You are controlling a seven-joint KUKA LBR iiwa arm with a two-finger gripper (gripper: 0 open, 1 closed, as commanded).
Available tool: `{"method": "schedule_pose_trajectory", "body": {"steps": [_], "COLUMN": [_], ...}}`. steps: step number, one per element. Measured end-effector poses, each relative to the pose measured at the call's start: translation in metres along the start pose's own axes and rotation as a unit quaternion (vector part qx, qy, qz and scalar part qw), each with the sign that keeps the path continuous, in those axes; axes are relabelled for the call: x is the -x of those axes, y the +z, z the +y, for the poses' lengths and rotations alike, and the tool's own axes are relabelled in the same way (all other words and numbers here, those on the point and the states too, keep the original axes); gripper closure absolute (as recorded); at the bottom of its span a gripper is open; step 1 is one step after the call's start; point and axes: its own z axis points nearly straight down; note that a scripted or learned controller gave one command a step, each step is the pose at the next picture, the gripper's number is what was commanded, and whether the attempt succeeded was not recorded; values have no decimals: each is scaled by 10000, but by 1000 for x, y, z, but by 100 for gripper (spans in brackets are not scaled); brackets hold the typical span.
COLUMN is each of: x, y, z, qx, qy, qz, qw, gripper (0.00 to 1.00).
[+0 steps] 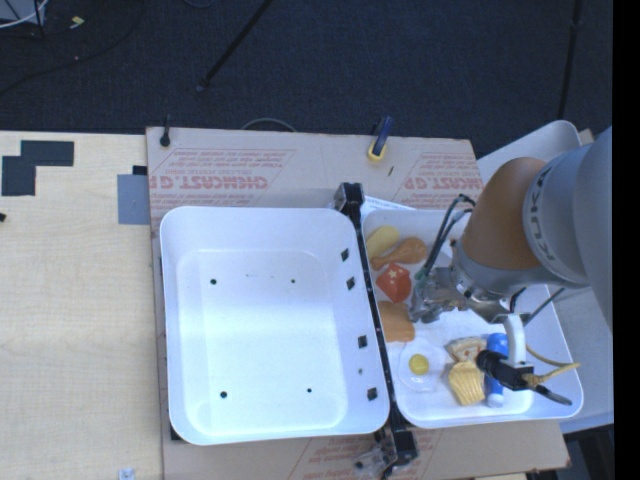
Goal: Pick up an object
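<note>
While the arm (540, 223) leans low over the right bin (560, 363), the gripper (428, 303) sits among the toys; this looks like the descent to grasp. I cannot tell how the jaws stand. Just left of them lies a red object (394, 283), below-left an orange piece (396, 323). Next: close and lift.

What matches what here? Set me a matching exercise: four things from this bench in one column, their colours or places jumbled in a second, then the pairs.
Things:
1. round item beside the gripper
2. clamp on the cardboard's far edge
3. left bin
4. ridged item at the right bin's near edge

Colours or places:
A. white
B. blue and yellow
C. red
D. pale yellow

Pairs: 1-C, 2-B, 3-A, 4-D
</note>
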Motion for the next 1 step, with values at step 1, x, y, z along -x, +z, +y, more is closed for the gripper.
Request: {"method": "schedule_pose_trajectory", "body": {"steps": [1], "x": [44], "y": [-1], "z": [32], "qx": [12], "qy": [8], "qz": [-10], "qw": [10000], "gripper": [100]}}
